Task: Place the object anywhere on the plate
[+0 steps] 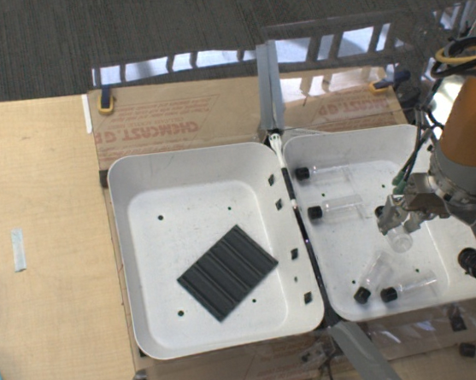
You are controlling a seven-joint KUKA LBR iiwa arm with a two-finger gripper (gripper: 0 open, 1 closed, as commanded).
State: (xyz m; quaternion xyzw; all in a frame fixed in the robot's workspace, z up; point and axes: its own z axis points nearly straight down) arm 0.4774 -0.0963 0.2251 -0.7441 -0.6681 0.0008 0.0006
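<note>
White plastic forms both shallow bins, which sit side by side, nearly touching, on brown cardboard sheets spread over the table (39, 252). Lying in the left bin (141, 240) is a single dark ribbed plate (228, 272), flat on the floor of the bin and turned at a slant, a little right of the middle and toward the near wall. Scattered in the right bin (337, 151) are several clear tubes with black caps: one tube (322, 171) lies near the far left corner, a second tube (337, 209) lies just below it along the left side, and two more tubes (385, 283) lie close together near the near wall, their caps beside each other. Reaching in from the right, the arm (472, 134), grey with an orange band, holds its claw (395, 224) over the middle-right part of the right bin, above the pair of near tubes. Something pale and clear sits just beneath the claw, but how far its fingers stand apart, and whether they have hold of anything, I cannot tell. A strip of clear tape (18, 250) rests on the wooden surface well to the left of the bins.
</note>
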